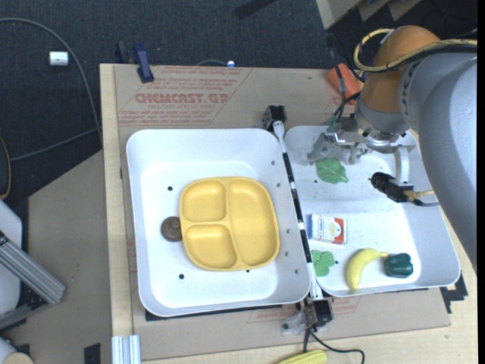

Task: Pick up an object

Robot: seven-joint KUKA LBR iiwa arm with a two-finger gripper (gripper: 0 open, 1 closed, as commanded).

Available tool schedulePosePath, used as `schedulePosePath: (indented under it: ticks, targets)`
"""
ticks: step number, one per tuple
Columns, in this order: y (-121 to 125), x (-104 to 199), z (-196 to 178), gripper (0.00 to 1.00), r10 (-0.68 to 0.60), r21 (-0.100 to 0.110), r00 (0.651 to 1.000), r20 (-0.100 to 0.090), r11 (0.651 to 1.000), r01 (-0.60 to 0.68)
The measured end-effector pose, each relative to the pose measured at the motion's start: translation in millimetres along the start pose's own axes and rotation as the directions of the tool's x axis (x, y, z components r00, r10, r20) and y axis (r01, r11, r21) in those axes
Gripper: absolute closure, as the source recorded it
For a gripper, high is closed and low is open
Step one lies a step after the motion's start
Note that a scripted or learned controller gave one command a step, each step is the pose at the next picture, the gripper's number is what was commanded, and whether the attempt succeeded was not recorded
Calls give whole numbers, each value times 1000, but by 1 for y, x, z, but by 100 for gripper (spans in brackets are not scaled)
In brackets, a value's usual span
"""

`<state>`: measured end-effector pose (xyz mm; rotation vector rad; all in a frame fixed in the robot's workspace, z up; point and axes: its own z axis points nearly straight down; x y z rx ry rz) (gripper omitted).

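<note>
My gripper [338, 152] hangs over the far left part of the right bin [424, 275], with the grey arm and its orange band coming in from the right. Directly below and in front of it lies a green leafy piece [332, 172], touching or nearly touching the gripper's tip. Nearer the front of the same bin lie a small white carton with red and blue print [328, 228], a yellow banana [361, 266], a dark green pepper [398, 265] and another small green piece [323, 262].
The left bin [151, 165] holds a yellow divided plate [227, 223] with a brown round thing [172, 228] at its left edge. A raised rim [291, 188] separates the two bins. The arm's bulk covers the right bin's far right side.
</note>
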<state>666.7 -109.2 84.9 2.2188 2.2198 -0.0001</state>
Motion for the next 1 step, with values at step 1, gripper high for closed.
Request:
schedulePosePath:
  ticks: [1]
  targets:
    - [0,17,0,0,-1,2,1000,-1,1000,1]
